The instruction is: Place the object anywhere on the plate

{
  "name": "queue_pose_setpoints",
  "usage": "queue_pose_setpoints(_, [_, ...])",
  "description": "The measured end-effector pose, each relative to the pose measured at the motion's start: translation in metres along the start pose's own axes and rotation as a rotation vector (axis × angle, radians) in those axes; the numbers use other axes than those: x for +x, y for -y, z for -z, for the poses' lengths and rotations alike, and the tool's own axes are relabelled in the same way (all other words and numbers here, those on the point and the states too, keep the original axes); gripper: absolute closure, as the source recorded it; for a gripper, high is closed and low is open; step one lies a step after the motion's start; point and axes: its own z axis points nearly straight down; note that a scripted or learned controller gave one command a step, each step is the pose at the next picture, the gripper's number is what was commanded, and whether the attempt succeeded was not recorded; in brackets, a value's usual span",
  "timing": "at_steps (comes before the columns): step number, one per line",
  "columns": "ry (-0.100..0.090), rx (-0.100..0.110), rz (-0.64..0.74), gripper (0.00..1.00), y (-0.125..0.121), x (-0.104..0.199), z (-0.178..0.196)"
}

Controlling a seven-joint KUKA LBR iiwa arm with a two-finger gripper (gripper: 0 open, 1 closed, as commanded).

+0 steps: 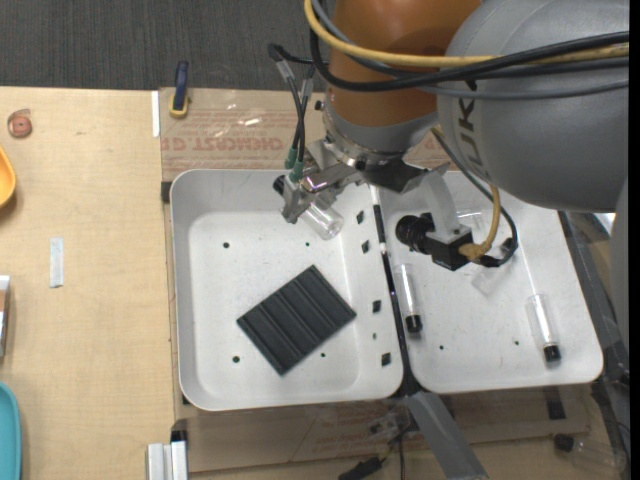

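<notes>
Tool (300,200) hangs over left bin's (200,368) back edge w/ a clear plastic tube (322,220) at its tip; can't tell if pinched. Tube looks light, stiff, slick: grip mid-length. Dark ribbed plate (297,319) lies below.

The arm (480,58) runs off the top and right edges and covers the back rim of the right bin (500,368). The gripper (305,203), at upper centre, is too small and cluttered to read. At the left edge an orange thing (5,183) and a teal thing (8,433) are cut off.
</notes>
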Motion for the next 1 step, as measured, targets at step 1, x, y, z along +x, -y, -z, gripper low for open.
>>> queue_pose_setpoints(1, [-0.001,-0.001,0.156,1.0,0.0724,-0.0652,-0.0041])
